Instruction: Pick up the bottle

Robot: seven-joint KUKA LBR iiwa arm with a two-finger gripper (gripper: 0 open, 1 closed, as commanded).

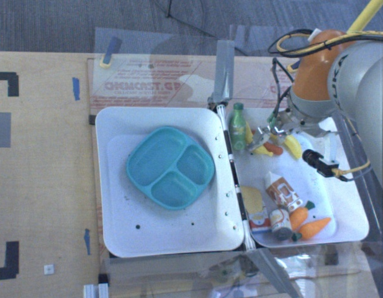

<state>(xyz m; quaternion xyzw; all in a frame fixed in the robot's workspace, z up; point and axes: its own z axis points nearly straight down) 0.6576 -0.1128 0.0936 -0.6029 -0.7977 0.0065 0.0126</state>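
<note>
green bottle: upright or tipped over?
Tipped. The green bottle lies on its side in the right bin, along the divider, cap toward the far rim. The tool is beside it, not gripping it.

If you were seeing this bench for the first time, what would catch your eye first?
The turquoise divided plate stands out, lying alone in the middle of the left bin. Next comes the arm's orange band at upper right, with the gripper low over the right bin. Just left of it a green bottle stands against the divider, and toy food, among it carrots, clusters near the front edge.
</note>
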